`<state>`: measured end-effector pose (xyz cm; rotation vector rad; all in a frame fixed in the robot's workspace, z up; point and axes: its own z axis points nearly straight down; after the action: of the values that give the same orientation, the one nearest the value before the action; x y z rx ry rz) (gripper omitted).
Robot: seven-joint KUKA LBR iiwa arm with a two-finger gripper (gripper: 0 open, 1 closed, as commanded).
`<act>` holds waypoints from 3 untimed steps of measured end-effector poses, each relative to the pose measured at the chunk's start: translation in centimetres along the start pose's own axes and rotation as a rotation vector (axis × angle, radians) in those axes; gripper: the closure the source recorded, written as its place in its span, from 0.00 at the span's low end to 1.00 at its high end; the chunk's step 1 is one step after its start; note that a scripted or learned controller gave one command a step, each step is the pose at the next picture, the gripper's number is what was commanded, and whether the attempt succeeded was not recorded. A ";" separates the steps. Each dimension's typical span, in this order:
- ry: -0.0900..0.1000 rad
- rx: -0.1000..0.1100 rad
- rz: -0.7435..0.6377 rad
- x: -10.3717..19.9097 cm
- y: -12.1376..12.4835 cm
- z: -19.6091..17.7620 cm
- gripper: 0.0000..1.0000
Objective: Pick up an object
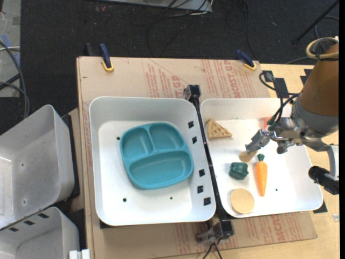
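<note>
On the cardboard-topped bench [140, 74], the gripper [253, 149] hangs in the right bin [302, 198], jaw state unclear, a toy carrot [261, 178] at its five o'clock.

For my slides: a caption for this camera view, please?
End effector poised in the right bin over toy carrot, green piece, cracker; blue tray left.

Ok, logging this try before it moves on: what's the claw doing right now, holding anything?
Claw: low in the right bin, just above the carrot; open or shut cannot be told, and nothing is visibly held.
</note>
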<state>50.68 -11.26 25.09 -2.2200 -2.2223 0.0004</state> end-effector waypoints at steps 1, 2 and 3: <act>0.001 0.006 0.004 -0.7 -0.2 6.1 0.00; 0.001 0.005 0.004 -0.2 -0.5 10.6 0.00; 0.001 0.005 0.004 -0.1 -0.6 15.9 0.00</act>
<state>50.07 -11.37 9.16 -2.2209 -2.2146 0.0050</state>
